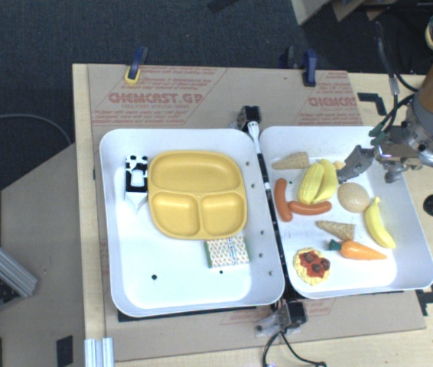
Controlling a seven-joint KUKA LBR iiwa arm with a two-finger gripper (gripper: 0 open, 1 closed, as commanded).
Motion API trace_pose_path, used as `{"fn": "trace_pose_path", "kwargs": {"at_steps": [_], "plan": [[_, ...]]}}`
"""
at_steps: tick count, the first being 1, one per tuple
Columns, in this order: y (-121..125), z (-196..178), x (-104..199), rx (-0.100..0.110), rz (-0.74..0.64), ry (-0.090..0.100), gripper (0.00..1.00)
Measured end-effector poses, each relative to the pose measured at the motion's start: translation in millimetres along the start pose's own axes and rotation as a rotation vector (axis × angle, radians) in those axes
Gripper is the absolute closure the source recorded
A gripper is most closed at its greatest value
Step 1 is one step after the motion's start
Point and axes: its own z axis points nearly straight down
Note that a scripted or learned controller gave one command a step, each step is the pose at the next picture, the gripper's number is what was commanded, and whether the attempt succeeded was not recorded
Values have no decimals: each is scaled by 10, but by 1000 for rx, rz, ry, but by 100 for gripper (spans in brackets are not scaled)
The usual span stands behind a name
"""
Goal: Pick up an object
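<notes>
My gripper (372, 170) hangs over the back right part of the right bin (414, 205), its two fingers spread open with nothing between them. Just in front of its left finger (352, 164) lies a beige round roll (353, 197). A yellow banana (379, 224) lies to the right of the roll. Further left sit a yellow banana bunch (317, 180), two red sausages (281, 199) (310, 208) and a tan wedge (291, 160). Near the front are a cone (335, 228), an orange carrot (362, 251) and a small pizza (314, 265).
The left bin (117, 228) holds a yellow divided plate (198, 193), a black and white item (136, 176) and a patterned packet (227, 251). A raised ridge between the bins runs front to back. Clamps (133, 67) (308, 63) grip the board's back edge.
</notes>
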Motion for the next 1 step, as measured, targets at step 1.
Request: {"fn": "trace_pose_path", "kwargs": {"at_steps": [1], "plan": [[20, -62, 3, -12, -3, -2, 0]]}}
